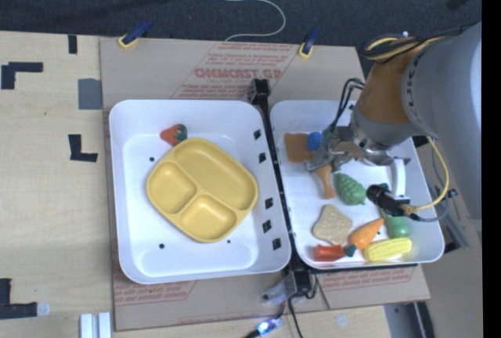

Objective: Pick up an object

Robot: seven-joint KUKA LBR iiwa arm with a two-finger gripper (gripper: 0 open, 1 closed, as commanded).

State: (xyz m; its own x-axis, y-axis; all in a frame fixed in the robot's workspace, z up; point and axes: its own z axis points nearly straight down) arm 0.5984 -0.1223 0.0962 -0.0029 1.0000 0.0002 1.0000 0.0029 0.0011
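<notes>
My gripper (pixel 324 162) is low in the right bin (pixel 415 172), in its upper left part. It hangs over a brown flat piece (pixel 295 147), a small blue item (pixel 315 141) and an orange stick-shaped toy (pixel 326 183), and touches or nearly touches them. A bumpy green toy (pixel 351 191) lies just to its right. Lower in the bin lie a bread slice (pixel 333 224), a carrot (pixel 366 233), a red pepper (pixel 329 253), a yellow corn cob (pixel 389 249) and a green piece (pixel 398 226).
The left bin (pixel 133 242) holds a yellow divided plate (pixel 202 189) and a small red and green toy (pixel 174 134). The grey arm with its orange band (pixel 389 90) covers the right bin's upper right corner. A black cable (pixel 391 199) runs along that bin's right side.
</notes>
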